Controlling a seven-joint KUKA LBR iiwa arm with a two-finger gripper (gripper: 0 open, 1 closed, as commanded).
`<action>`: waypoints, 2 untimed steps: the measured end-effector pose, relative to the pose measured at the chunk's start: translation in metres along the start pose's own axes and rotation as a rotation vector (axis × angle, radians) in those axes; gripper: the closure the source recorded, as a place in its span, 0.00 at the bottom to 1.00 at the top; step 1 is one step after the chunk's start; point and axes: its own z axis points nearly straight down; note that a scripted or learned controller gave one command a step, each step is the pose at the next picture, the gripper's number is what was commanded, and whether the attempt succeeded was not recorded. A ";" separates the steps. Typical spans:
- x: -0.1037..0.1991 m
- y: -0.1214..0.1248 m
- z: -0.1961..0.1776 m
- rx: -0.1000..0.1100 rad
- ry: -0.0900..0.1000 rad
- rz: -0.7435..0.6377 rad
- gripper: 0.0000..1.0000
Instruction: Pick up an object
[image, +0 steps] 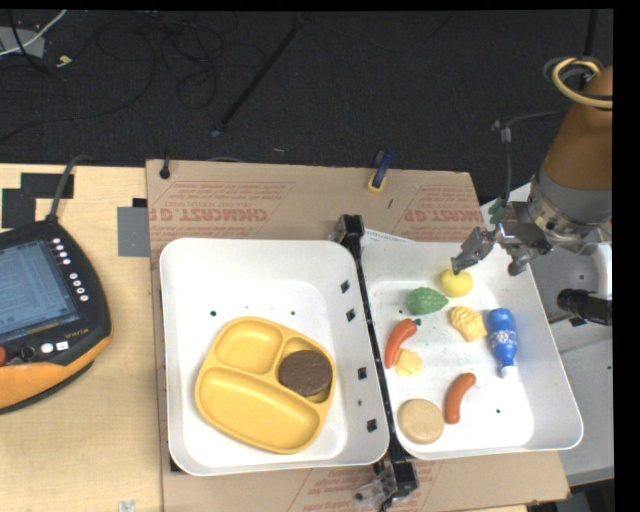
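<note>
1. Grey end effector (491, 253) hangs over the right bin's (560, 400) far edge, fingers spread wide and gripping nothing; one fingertip sits just above the yellow lemon (457, 283).
2. Risk, as I judge it: the round lemon could roll away from closing fingers, or the tips could snag the green leaf (426, 300) and corn (465, 322) nearby.
3. Mirrored red print on the cardboard (260, 205) under the bins is too reversed and faint to read surely.
4. The left bin (200, 270) holds a yellow divided plate (240, 400).

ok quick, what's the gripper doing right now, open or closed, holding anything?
Gripper: open, holding nothing, hovering at the far edge of the right bin, just above the yellow lemon.
</note>
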 end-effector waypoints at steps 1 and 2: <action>-0.001 0.000 -0.010 0.001 0.001 -0.001 1.00; 0.079 0.028 -0.067 -0.008 0.001 -0.008 1.00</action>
